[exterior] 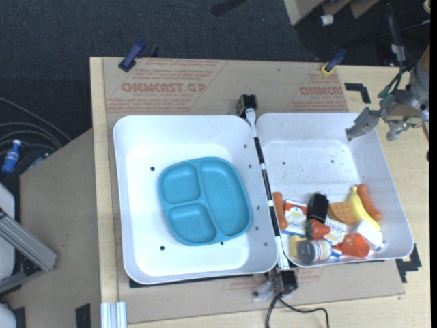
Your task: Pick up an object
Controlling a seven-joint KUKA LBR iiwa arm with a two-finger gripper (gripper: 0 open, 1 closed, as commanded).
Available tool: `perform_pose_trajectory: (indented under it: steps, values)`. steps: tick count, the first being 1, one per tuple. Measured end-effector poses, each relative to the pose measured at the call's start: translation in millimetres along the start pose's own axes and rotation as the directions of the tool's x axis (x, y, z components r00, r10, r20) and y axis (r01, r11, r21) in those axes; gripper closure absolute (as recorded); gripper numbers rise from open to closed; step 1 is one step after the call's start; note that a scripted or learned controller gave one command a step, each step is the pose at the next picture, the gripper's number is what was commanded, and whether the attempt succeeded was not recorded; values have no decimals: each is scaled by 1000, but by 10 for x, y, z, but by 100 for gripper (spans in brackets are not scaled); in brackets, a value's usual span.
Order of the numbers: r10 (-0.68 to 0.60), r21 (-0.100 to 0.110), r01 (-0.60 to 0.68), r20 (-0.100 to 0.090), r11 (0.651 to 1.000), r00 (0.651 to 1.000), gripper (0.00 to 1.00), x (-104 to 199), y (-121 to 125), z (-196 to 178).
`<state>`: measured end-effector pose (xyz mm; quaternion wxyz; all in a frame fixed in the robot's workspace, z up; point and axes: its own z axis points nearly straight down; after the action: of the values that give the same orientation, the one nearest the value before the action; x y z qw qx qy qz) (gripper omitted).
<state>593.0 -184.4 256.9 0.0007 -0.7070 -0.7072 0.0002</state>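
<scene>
Toy food pile (333,227) heaped in right bin (321,152) near corner. Blue divided plate (203,200) centred in left bin (133,183). Gripper (382,125) over right bin's far right corner, fingers spread, empty.

The worktop (205,87) is pale brown board printed with faded red lettering. Both bins are white: the left bin (136,149) holds a light blue sectioned plate (203,200), and the right bin (307,149) is finely speckled with dark dots. Its heap shows a yellow banana (363,207), an orange carrot-like piece (278,210), a black bottle (317,207) and something red, perhaps a pepper (355,246). Blue clips (132,55) mark the board's edge.
</scene>
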Motion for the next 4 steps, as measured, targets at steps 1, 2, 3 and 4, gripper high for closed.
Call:
perform_pose_trajectory:
  steps: [1, 2, 3, 4]
  values:
    - [-1, -1, 1, 0, 1000, 1000, 0, 342, 550, 645]
    - [-1, 4, 1, -1, 1000, 1000, 0, 329, 727, 1630]
    - [-1, 2, 1, -2, 1000, 1000, 0, 881, 737, 1723]
    - [1, 1, -1, 0, 1000, 1000, 0, 890, 161, 1725]
